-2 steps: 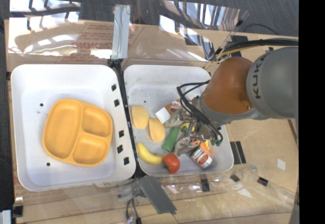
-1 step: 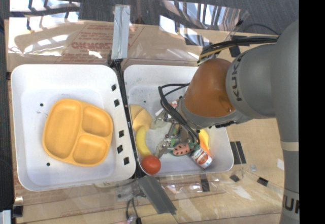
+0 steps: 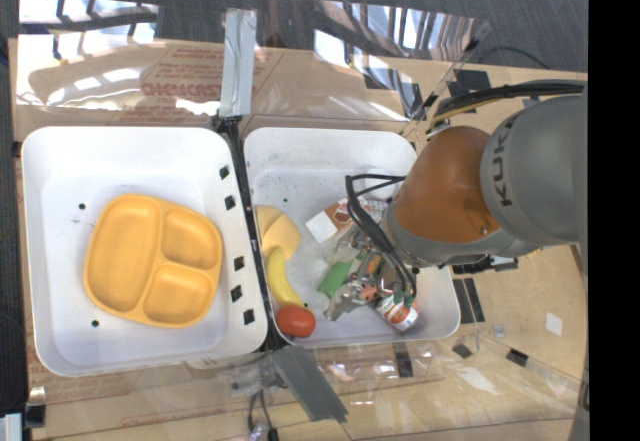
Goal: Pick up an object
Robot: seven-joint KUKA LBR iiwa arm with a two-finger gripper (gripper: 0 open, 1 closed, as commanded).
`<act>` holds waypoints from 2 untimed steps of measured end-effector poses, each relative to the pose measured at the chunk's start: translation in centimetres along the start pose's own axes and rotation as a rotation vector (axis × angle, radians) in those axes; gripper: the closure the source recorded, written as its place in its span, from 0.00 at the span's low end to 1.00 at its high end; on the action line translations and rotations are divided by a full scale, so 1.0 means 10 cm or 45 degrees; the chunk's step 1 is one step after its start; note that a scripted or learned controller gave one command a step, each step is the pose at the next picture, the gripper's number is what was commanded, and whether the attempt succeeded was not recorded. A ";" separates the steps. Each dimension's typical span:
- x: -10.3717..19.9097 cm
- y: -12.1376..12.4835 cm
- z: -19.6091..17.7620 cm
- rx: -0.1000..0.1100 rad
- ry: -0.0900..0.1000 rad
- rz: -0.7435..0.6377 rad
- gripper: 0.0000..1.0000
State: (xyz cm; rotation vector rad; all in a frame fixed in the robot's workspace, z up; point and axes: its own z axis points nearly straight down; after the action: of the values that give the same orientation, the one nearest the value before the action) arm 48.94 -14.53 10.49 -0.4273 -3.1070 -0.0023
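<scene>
My gripper (image 3: 352, 281) reaches down into the right bin (image 3: 330, 154) from the right, below the orange wrist band. It sits low among a cluster of small items: a green piece (image 3: 333, 278) and a red-and-white can (image 3: 400, 312). A yellow banana (image 3: 277, 254) lies along the bin's left wall, and a red tomato (image 3: 295, 321) rests at its lower end. A white card (image 3: 322, 226) lies just above the gripper. The wrist and cables hide part of the cluster.
The left bin (image 3: 60, 169) holds a yellow divided tray (image 3: 152, 259). A black divider with clips separates the two bins. The arm's grey body covers the right bin's right side. Cardboard and grey tape lie behind the bins.
</scene>
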 end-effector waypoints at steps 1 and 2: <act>0.05 0.31 0.14 -0.001 -0.001 -0.018 0.00; -0.76 0.30 0.12 0.000 -0.009 0.168 0.00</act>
State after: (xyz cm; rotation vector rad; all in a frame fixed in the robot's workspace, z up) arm 57.04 -13.68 9.24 -0.6328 -3.0786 0.0001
